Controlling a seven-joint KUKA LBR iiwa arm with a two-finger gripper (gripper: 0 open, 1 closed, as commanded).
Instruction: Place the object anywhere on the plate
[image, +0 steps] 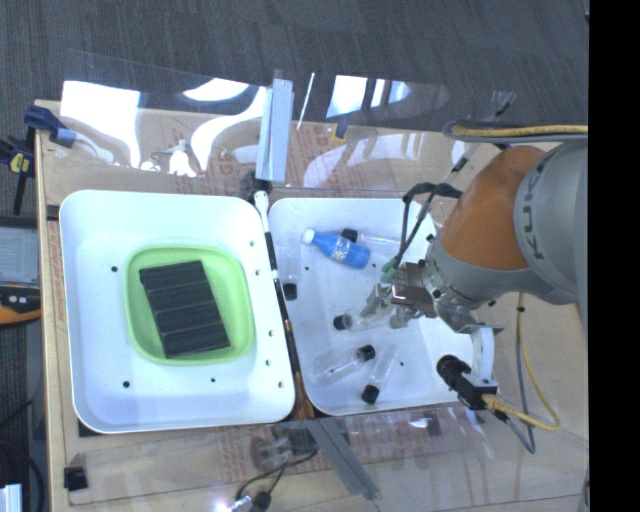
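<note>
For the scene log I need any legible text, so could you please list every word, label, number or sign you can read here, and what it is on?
"KU": large pale letters on the grey arm casing, cut off at the view's right edge.
Blue bottle in the right bin: any label is too small and blurred to read.
Green plate and the dark ridged block on it: no writing.

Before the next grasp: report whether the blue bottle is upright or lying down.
Lying down. The blue bottle rests on its side on the right bin floor.
</note>
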